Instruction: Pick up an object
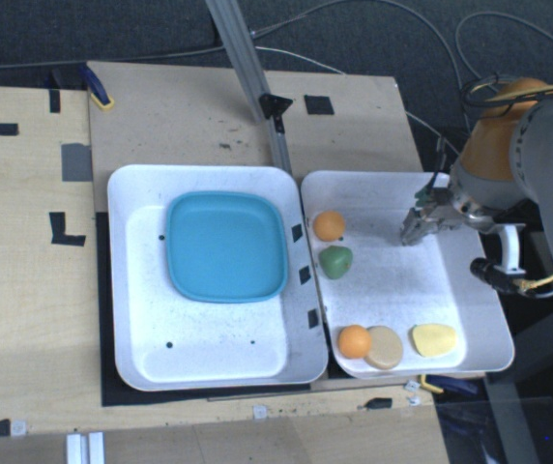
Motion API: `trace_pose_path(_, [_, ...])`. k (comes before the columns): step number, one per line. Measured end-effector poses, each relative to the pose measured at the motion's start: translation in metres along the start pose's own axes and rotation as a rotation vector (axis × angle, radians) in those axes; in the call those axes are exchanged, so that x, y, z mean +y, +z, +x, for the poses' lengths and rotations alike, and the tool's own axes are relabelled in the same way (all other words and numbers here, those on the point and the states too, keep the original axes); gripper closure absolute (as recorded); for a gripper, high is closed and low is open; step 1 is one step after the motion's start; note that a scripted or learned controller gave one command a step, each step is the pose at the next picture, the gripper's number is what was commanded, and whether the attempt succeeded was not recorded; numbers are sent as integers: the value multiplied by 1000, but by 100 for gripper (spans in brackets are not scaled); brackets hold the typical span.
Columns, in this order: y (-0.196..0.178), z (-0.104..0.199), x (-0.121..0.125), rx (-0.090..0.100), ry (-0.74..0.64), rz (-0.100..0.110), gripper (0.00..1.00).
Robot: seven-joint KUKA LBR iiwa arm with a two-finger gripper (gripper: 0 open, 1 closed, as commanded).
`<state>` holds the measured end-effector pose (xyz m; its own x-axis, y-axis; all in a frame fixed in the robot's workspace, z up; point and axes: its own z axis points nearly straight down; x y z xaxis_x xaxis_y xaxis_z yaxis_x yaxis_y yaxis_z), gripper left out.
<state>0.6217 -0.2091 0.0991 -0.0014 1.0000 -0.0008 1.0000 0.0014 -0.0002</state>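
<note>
Reaching in from the right side of the tabletop (189, 104), the grey arm (533, 153) with its orange band hangs over the right bin (402, 278), and its end effector (420, 222) sits above the bin's upper right part, over bare white floor. Whether it is released or clenched cannot be told from this slanted view; nothing shows in its grip.

Taking the right bin as the landmark, five small objects lie inside it. An orange ball (330, 226) rests near the bin's left wall, toward the upper end. A green object (335, 261) lies just below that ball, also close to the left wall, the two near each other but seemingly apart. Along the bin's lower edge sit three more: a second orange ball (354, 341) at the lower left, a tan round piece (385, 347) touching or nearly touching it on its right, and a yellow piece (435, 339) further right, a little apart from the tan one. All five lie well apart from the end effector.

Just beside the right bin's left wall stands the left bin (141, 288), which carries a blue square plate (226, 246) with rounded corners in its upper half. A grey metal post (247, 56) rises from beyond the top of the gap between the two bins.
</note>
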Motion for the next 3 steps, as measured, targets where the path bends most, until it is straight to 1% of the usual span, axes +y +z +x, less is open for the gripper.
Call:
trace_pose_path(1, [-46,8,1,0,0,-4,100])
trace_pose_path(2, [-90,5,-4,0,1,-4,100])
trace_pose_path(3, [-153,5,-1,-1,1,-5,100])
